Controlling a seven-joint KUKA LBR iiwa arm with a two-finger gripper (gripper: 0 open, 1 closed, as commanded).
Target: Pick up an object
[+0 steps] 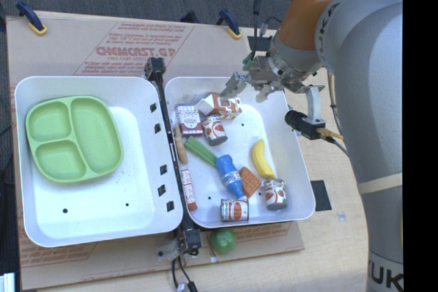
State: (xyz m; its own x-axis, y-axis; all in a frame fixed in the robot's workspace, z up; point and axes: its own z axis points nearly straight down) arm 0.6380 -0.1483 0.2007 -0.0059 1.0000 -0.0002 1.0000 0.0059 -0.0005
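Grey carpet lies behind our table, where a printed cardboard sheet clipped at its far edge carries two white bins: the left bin bearing a green divided plate, the right bin crowded with small things. Our gripper hovers at that bin's far rim, just above a small carton – we cannot tell whether the jaws are spread or pressed together, and nothing shows between them. We judge the clutter the chief risk: the carton touches a red-labelled can and a box, so a descent could nudge neighbours or pinch two at once (or catch the rim). Nearer us lie a banana, a blue bottle and two more cans – a green ball sits outside the bin.
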